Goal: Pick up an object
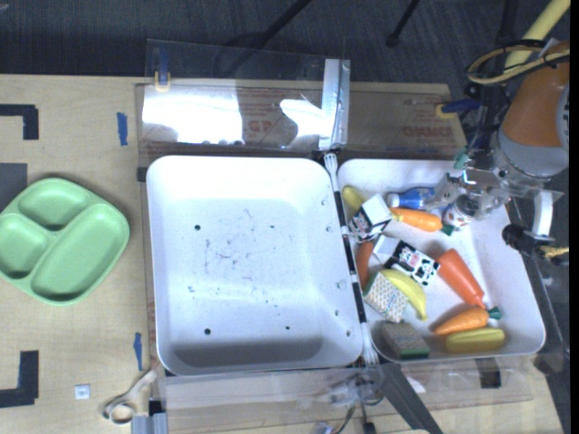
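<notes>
Gripper hangs over the upper right part of the right bin, at the end of the grey arm that comes in from the right of the frame with its orange band above the wrist. Whether it is open or closed cannot be told from this angle, and nothing is seen held in it.

Just left of it lies an orange carrot, with a blue object above that near the bin's top wall. A second carrot lies slantwise in the middle of the bin, and a third sits lower down, touching a yellow piece by the bottom wall. A banana lies beside a black-and-white box, and a woven pouch rests just left of the banana. A dark sponge sits at the lower left corner of that bin.

The left bin takes up the centre of the frame. A green divided plate sits on the bench at the far left, well apart from both bins.
</notes>
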